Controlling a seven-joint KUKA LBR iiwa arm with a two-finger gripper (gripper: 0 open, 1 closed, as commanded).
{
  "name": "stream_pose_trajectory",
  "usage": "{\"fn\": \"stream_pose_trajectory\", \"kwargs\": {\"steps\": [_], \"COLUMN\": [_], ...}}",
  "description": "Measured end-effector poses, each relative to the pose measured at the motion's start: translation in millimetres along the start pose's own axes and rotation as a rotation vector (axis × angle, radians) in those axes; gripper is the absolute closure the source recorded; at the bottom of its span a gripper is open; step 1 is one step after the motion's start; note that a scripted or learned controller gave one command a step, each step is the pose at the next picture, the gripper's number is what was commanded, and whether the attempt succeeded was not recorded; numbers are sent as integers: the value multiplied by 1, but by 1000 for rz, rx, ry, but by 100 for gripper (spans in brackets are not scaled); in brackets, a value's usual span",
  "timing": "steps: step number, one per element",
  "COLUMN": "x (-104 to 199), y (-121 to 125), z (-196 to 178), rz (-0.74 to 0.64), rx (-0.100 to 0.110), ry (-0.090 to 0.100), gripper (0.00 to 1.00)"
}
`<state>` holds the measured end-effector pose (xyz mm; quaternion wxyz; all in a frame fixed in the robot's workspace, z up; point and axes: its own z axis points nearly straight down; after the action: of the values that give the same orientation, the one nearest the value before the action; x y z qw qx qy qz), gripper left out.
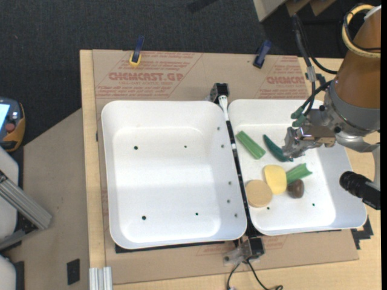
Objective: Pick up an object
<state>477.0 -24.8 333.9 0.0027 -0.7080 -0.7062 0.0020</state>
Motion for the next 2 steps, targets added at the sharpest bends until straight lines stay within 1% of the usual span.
{"fn": "stream_pose_trajectory", "kwargs": {"steps": [1,2], "x": [70,66], "y": [5,5], "z": [-39,-47], "rz": [-11,-5], "rx": [-12,-10], "ry": [1,-1], "gripper": [100,100]}}
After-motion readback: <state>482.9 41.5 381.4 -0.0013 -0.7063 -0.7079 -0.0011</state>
